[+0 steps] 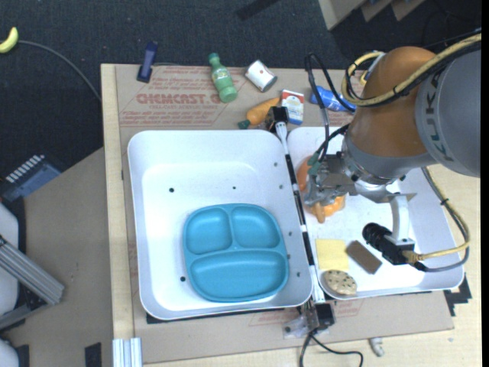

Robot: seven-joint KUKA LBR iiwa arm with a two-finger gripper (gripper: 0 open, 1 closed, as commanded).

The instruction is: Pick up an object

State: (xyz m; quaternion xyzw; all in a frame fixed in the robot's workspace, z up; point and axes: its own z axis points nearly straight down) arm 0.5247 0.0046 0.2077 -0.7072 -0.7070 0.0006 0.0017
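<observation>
My gripper [324, 193] hangs low over the left side of the right bin [435, 205], near the wall shared with the left bin. An orange object [326, 208] lies right under it, with orange showing on both sides of the gripper body. I cannot make out whether the orange object is held. A yellow square [331, 254], a brown block [364, 256] and a round speckled cookie [338, 283] lie at the right bin's front. The left bin [160, 159] holds a blue divided plate [235, 251].
Behind the bins on the cardboard lie a green bottle [223, 79], a blue marker [147, 61], a white can [261, 75], an orange toy [260, 113], a small carton [292, 105] and a blue item [330, 98]. The arm's bulk covers the right bin's back.
</observation>
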